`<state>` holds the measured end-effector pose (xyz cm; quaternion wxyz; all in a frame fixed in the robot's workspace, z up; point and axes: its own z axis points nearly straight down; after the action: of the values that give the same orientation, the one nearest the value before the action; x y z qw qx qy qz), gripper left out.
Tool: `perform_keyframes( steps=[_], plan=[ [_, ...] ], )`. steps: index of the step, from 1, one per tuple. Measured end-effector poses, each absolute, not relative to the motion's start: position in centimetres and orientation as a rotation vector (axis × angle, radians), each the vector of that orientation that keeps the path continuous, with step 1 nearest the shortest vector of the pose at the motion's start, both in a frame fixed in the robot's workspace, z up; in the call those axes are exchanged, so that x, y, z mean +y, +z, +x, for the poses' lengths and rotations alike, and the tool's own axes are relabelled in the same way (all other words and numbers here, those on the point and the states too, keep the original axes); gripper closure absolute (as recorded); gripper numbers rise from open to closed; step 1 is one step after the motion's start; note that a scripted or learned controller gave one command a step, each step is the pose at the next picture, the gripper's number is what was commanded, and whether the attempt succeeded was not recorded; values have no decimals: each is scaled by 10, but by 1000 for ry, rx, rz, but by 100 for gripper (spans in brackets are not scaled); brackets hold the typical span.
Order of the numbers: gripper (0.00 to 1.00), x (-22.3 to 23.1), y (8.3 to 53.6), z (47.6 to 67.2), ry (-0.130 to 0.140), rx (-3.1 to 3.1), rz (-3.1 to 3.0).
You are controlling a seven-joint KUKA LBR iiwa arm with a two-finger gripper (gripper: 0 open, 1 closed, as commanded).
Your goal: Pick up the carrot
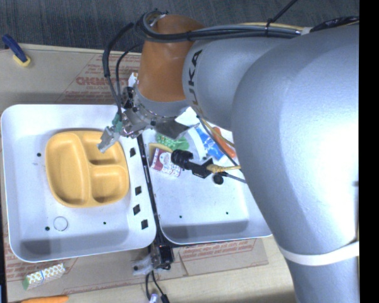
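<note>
The carrot (225, 144) is a thin orange stick lying in the right bin (202, 226), at its far right side, and the arm's grey body covers part of it. My gripper (109, 139) hangs over the left bin (25, 232), at the upper right corner of a yellow divided tray (85, 168). It sits well to the left of the carrot, across the wall between the two bins. Nothing orange is at the gripper's tip.
Near the carrot in the right bin lie a green packet (170, 142), a blue and white packet (206, 145) and a red and white pack (163, 163). Outside the bins, a blue and yellow tool (16, 49) lies at the far left and a small wrapper (44, 275) lies below the left bin.
</note>
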<state>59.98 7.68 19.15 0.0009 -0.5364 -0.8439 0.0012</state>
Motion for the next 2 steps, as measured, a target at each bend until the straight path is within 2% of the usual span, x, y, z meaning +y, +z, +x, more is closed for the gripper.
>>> perform_keyframes(
  steps=[1, 2],
  plan=[
    [0, 69, 192, 642, 1, -2732, -1551],
    [0, 69, 192, 657, 0, -2950, -1087]
  ],
)
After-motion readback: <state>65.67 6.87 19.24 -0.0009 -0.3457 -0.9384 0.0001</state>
